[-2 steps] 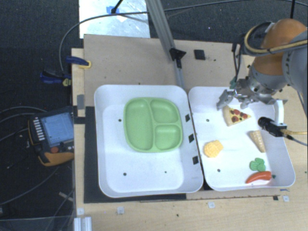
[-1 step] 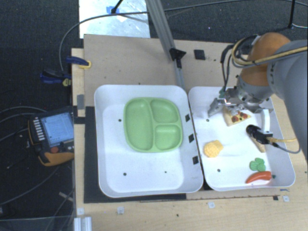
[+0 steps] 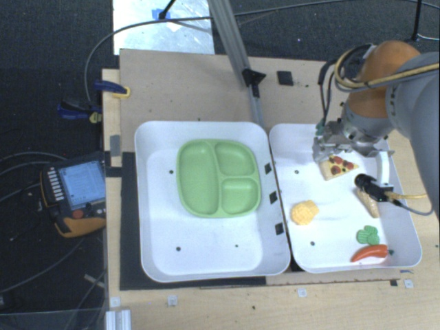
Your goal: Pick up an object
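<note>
Pizza slice toy [image 3: 339, 166] is lying flat in the right bin [image 3: 405, 253], near its back end, tip pointing toward the divider between the bins. Gripper [image 3: 330, 143] is hanging right over the slice's back edge, just beside or touching it. Can't tell from here how wide the tool is standing or whether it's got anything; the wrist is blocking it, so not calling a grasp.

Judging risk: the slice is thin and flat, so a closing pinch is likely sliding over the top or just nudging it toward the bin wall. The approach is looking off-centre toward the crust edge, which could be tipping or flicking it instead of lifting.

Nearby in the same bin: a dark-tipped tan piece [image 3: 367, 194] just right of the slice, close enough to be getting bumped. Yellow lumpy toy [image 3: 304, 212] is sitting mid-bin, well apart. Green piece [image 3: 368, 236] and red-orange piece [image 3: 370, 254] are lying near the front corner, out of the way.

Left bin [image 3: 148, 246] is holding a green divided plate [image 3: 218, 178], not involved.
</note>
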`<state>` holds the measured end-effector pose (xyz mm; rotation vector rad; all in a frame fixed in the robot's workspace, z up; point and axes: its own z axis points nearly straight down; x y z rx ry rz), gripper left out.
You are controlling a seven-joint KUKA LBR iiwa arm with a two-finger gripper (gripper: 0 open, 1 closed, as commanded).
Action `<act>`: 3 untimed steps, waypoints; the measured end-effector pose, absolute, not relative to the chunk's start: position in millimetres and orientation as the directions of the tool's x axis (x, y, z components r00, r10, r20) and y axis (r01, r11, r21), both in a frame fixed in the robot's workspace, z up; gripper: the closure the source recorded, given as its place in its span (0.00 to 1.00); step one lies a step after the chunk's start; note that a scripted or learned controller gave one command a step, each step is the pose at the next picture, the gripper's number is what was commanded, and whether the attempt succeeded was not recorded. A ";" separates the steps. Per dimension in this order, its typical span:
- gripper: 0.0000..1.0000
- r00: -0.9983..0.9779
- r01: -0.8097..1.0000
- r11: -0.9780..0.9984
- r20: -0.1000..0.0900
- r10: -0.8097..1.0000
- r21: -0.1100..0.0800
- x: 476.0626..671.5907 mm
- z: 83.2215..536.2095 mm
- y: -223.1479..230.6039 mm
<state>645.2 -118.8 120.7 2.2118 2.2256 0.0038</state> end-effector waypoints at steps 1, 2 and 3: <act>1.00 -0.004 1.000 0.004 -0.001 1.000 0.007 650.4 166.7 -123.7; 1.00 -0.005 1.000 0.005 -0.001 1.000 0.009 652.5 222.0 -124.0; 1.00 -0.009 1.000 0.009 0.001 1.000 0.002 641.1 216.5 -79.9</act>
